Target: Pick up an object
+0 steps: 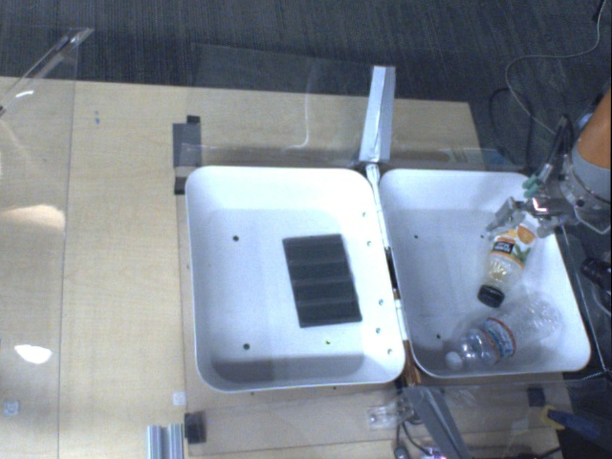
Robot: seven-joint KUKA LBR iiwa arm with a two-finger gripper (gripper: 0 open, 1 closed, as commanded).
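Jaws closed on small bottle (507, 261): you see gripper (524, 220) pinching its upper end, black cap hanging lower-left, over right bin (421, 256). Clear bottle (483, 344) lies well below jaws. Dark ridged block (321, 279) far left, in left bin (220, 256).

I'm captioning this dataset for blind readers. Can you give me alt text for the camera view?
The gripper is over the right bin, at the base of a small bottle with a black cap. A clear plastic bottle lies near that bin's front edge, and a dark ridged rectangular block lies in the left bin.
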